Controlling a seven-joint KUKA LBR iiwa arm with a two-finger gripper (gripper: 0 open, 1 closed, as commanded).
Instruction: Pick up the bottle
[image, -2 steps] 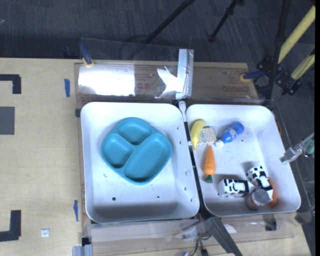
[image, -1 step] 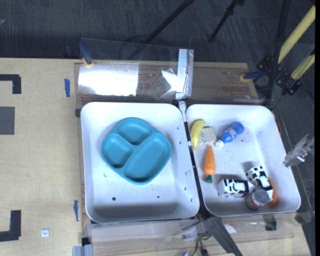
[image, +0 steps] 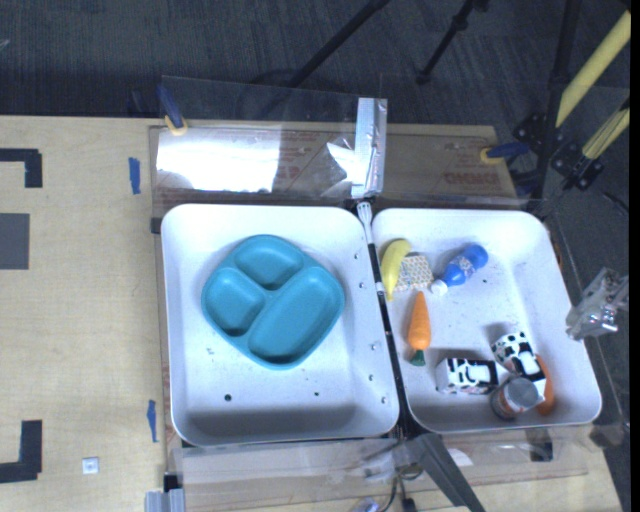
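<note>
The bottle (image: 464, 265) is small and blue with a white end, and it lies on its side in the upper middle of the right bin (image: 530, 240). A grey metal part that I take for my gripper (image: 598, 306) hangs just outside that bin's right rim, well to the right of the bottle and a little below it. Nothing shows between its fingers.
A yellow banana (image: 393, 262), a tan speckled block (image: 416, 271) and an orange carrot (image: 418, 322) lie left of the bottle. Two black-and-white cow-patterned objects (image: 470, 373) (image: 520, 352) and a round can (image: 513, 398) sit at the bin's front right. The left bin (image: 200, 400) holds a blue divided plate (image: 272, 300).
</note>
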